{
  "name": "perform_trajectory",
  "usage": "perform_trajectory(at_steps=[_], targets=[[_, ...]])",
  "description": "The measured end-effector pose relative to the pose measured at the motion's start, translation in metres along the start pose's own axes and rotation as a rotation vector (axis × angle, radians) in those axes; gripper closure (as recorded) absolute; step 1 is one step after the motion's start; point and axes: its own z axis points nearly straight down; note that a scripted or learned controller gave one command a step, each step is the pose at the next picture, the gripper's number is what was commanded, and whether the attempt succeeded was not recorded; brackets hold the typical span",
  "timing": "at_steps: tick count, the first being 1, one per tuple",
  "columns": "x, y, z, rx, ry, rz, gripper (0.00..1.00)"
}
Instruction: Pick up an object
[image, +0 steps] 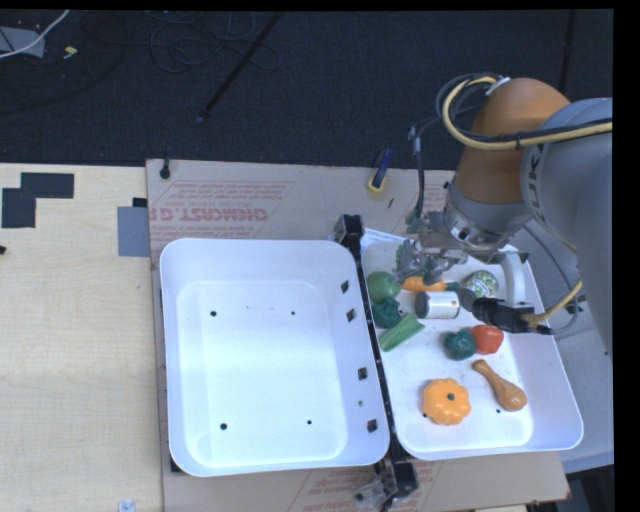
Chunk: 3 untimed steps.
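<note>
While hovering at the twelve o'clock end of the right bin (560, 420), risks closing the gripper (430, 262) on two toys at once, or on none: small orange piece (415, 284), white cylinder (437, 305) and round green toy (381, 286) packed close at its six to eight o'clock. Could skid off the rounded ones. Cannot tell whether released or clenched, with the grip lost among wrist hardware. Toy pumpkin (446, 401) at six o'clock, well apart.
</note>
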Motion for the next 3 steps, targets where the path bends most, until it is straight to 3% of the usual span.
perform_trajectory(at_steps=[1,2,3], targets=[[-0.002,-0.015,0.008,-0.012,0.000,-0.001,1.00],[0.037,0.016,-0.003,-0.019,0.000,-0.005,1.00],[0.056,0.015,-0.013,-0.017,-0.001,-0.003,1.00]])
